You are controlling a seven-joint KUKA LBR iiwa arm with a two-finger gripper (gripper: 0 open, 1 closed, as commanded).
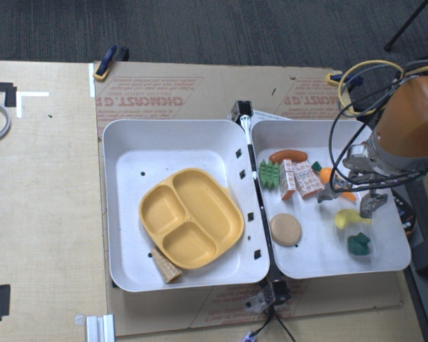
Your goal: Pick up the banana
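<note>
The banana point(349, 220) is a small yellow piece lying in the right white bin point(321, 258), near its right side. My gripper point(351, 201) hovers just above and behind it, with the arm's orange band point(408, 117) over the bin's right edge. Its two dark fingers point(327, 194) stand spread apart, one on each side, so the gripper is open with nothing between them. The top of the banana is partly covered by the gripper.
The right bin also holds a green toy point(358, 244) right beside the banana, a round tan bun point(285, 229), small cartons point(299, 179), a sausage point(289, 155), a green piece point(269, 174) and an orange piece point(327, 174). A yellow divided plate point(192, 218) lies in the left bin point(128, 155).
</note>
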